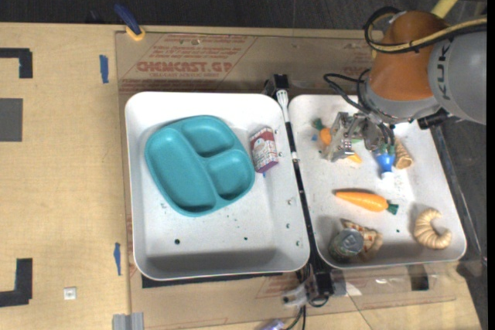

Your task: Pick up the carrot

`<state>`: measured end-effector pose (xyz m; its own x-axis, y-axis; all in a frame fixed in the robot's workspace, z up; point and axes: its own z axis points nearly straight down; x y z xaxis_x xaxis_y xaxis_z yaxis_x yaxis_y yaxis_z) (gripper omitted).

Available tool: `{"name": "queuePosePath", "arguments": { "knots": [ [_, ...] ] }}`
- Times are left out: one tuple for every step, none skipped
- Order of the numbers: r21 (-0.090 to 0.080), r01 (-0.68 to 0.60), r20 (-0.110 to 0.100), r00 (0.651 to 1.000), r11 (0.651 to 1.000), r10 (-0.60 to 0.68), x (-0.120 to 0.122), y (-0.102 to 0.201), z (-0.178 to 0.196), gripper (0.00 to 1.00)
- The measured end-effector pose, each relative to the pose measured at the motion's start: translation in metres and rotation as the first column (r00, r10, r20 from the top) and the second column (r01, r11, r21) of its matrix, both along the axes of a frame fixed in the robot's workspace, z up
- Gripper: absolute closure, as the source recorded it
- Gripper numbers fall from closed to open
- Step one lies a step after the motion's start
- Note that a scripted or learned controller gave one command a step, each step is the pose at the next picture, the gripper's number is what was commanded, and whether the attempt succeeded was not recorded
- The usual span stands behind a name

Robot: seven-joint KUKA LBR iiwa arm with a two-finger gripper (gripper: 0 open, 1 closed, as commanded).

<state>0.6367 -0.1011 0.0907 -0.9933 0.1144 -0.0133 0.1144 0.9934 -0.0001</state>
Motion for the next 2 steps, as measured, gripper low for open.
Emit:
{"name": "queuePosePath", "arguments": {
  "knots": [
    [-0.001,-0.098,0.002,0.995,0.995,0.098,-0.043,0.008,0.001,1.00],
    [-0.004,-0.098,0.012,0.995,0.995,0.098,-0.040,0.009,0.013,1.00]
  ]
}}
